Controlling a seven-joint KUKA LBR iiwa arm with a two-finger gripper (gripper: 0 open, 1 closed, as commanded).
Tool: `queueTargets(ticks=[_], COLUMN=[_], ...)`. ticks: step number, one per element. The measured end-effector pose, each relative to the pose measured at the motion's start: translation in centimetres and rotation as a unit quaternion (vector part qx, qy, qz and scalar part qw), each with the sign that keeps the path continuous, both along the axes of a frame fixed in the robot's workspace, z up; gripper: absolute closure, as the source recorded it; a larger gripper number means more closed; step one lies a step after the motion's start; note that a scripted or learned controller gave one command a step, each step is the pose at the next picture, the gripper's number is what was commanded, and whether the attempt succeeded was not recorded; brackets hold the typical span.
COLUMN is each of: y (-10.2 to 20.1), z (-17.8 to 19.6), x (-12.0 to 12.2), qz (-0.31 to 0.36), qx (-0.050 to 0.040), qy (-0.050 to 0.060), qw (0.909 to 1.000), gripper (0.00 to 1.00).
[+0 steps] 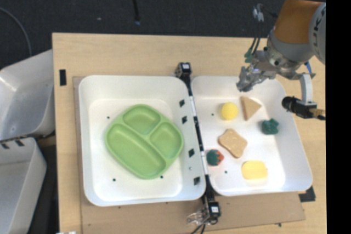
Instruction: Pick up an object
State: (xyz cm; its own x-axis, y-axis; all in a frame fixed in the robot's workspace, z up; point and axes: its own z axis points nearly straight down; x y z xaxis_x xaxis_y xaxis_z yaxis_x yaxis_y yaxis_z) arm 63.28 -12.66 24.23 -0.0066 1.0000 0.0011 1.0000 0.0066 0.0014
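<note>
The right bin holds several toy foods: a yellow ball, a tan wedge, a dark green piece, a slice of toast, a red and green piece and a yellow block. My gripper hangs over the bin's far edge, just above and left of the tan wedge. Nothing shows between its fingers.
The left bin holds a green divided plate. A black-clipped divider joins the two bins. A white box sits off the bench to the left. A black fitting juts over the right bin's right rim.
</note>
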Motion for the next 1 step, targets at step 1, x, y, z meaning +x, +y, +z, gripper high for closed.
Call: queueTargets(ticks=[1], y=[5.76], z=[0.50], x=[-1.18], qz=[0.000], qx=[-0.0002], qy=[0.001], qw=[1.0000], gripper=[1.00])
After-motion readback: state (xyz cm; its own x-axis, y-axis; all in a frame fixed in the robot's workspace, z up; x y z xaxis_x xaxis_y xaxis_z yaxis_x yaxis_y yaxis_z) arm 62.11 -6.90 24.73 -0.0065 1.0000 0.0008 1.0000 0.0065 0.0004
